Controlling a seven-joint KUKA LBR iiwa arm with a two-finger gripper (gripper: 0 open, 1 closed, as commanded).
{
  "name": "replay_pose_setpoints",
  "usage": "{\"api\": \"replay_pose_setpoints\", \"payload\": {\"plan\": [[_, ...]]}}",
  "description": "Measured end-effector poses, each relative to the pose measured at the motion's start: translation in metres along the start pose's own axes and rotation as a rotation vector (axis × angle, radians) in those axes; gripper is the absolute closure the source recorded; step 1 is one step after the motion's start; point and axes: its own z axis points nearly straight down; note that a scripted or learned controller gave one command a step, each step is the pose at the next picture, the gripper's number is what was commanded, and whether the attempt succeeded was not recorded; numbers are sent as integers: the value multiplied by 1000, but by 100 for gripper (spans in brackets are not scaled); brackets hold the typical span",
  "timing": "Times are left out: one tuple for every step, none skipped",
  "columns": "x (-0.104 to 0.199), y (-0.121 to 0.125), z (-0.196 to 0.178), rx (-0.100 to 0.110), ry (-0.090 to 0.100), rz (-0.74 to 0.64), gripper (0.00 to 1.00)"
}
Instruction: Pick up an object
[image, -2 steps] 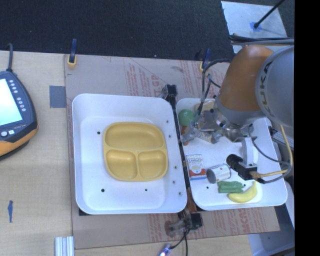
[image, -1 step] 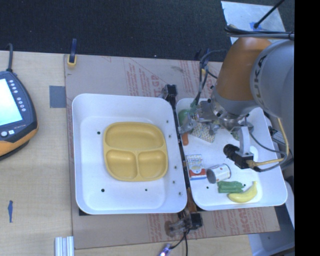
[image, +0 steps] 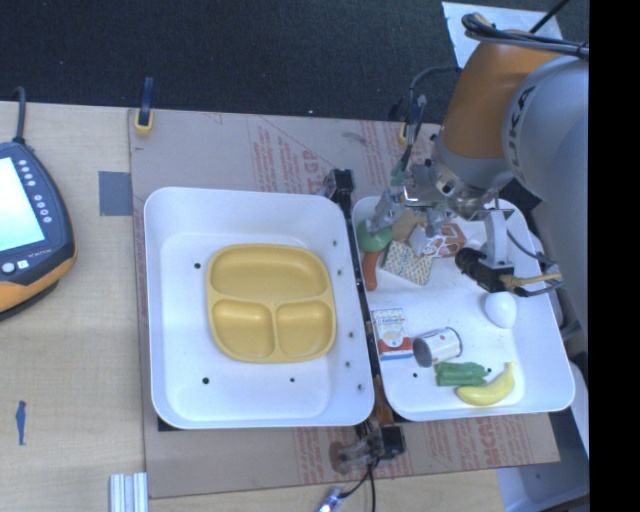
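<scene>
Gripper (image: 425, 222) low over right bin (image: 545, 395), far end.
Jaw state: cannot tell. Patterned packet (image: 407, 262) just below jaws; egg (image: 500, 309), can (image: 437, 347), banana (image: 487, 388) well clear.

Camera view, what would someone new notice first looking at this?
Most striking is the yellow divided plate, alone in the middle of the left bin. Next, the grey arm with its orange band looms over the far end of the right bin, its end effector low among a clutter of small items. Near that bin's front edge lie a banana and a small can.
</scene>
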Motion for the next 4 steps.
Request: {"api": "replay_pose_setpoints", "payload": {"plan": [[31,7,0,-1,0,0,0],[-44,-2,-22,-1,-1,3,0],[-71,-53,101,3,-1,-1,0],[-79,-163,101,3,2,-2,0]]}}
